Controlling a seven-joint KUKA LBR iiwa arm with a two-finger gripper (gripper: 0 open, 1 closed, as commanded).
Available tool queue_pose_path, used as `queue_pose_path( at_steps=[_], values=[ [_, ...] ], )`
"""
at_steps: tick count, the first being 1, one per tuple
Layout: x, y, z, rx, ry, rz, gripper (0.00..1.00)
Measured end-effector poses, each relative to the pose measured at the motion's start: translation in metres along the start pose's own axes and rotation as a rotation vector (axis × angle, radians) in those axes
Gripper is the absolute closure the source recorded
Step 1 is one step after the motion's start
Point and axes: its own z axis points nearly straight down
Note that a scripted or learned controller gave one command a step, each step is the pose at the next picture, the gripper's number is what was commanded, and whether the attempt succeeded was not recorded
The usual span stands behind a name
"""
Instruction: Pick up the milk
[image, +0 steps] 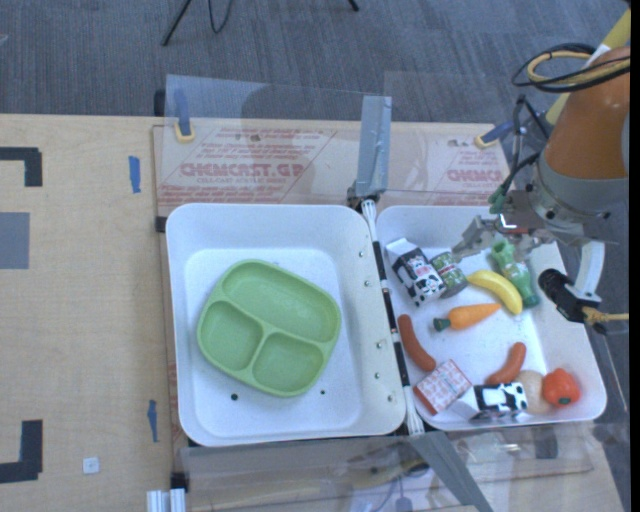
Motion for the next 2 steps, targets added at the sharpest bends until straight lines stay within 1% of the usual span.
queue_pose_path(
  at_steps=[1, 2],
  values=[
    [0.059, 0.031, 0.034, -0.002, -0.001, -0.074, 0.00],
    [0.026, 0.045, 0.105, -0.031, 0.001, -0.008, 0.00]
  ],
)
